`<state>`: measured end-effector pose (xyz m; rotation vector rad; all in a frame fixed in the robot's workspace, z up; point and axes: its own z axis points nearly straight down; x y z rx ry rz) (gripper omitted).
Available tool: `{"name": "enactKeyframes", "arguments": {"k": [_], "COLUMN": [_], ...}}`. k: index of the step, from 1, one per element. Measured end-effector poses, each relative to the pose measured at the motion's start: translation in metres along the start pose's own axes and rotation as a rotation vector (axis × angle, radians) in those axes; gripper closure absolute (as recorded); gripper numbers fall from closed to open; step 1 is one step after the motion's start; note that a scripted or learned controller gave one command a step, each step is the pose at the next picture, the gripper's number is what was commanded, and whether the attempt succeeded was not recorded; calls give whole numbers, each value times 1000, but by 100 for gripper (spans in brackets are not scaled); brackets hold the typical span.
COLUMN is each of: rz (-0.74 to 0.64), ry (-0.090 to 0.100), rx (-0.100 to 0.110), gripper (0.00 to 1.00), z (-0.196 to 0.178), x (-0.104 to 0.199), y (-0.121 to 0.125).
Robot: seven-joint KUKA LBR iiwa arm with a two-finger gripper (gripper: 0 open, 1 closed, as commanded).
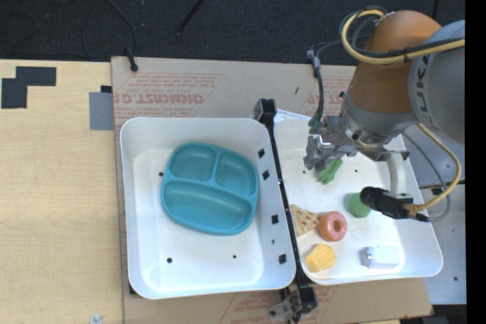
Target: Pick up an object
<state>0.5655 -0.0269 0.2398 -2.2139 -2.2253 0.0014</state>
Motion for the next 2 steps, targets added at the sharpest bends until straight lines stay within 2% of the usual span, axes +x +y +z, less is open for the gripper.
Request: {"name": "enactKeyframes", "arguments": {"k": [2], "rz": [1], "ry": [-1], "rx": [1], "gripper": [100], "z": [23], "x": [94], "y": [23]}}
